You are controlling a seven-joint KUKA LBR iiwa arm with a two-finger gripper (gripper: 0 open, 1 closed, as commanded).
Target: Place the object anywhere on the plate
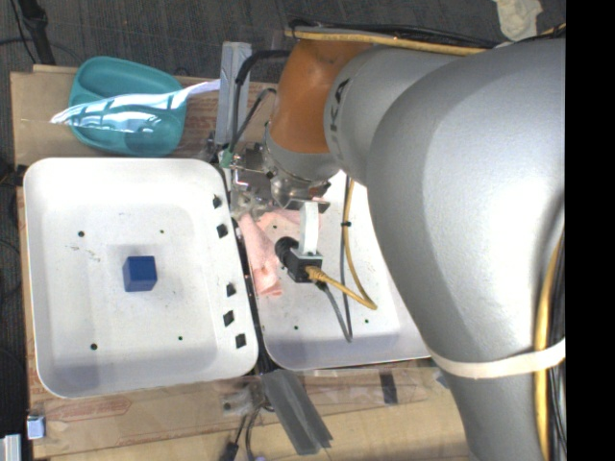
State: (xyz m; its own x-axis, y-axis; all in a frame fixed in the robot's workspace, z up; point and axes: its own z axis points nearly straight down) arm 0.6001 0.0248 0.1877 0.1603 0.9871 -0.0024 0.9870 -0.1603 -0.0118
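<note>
A small blue cube lies flat in the left white bin, a little left of its middle. A pink plate shows in part at the left side of the right bin, against the wall between the bins; the arm hides the rest of it. My gripper hangs below the orange band over the plate's far end, well to the right of the cube and apart from it. Metal parts and cables crowd around it.
A teal scoop with clear plastic lies on the bench behind the left bin. A yellow cable and a black cable trail over the right bin's floor. The grey arm covers most of the right bin.
</note>
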